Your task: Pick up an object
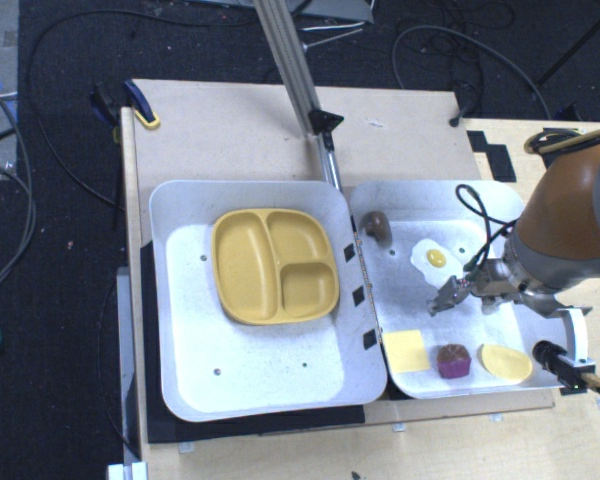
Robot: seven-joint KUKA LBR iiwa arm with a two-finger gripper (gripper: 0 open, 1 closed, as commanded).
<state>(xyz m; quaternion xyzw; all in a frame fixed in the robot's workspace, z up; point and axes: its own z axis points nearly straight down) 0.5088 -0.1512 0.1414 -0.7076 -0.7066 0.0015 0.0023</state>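
The right bin (405, 208) holds several toy foods. A fried egg (432, 258) lies near its middle, and a brown lump (378, 228) sits at its left side. Along the front edge lie a yellow square slice (405, 350), a purple piece (453, 361) and a yellow oval piece (505, 363). My gripper (452, 296) hangs over the middle of the right bin, just below and right of the egg. Its dark fingers point left and nothing shows between them.
The left bin (180, 368) carries a yellow divided plate (276, 265). A metal pole (290, 58) slants from the top down to the seam between the bins. Black cables (475, 208) loop off my wrist over the right bin's back.
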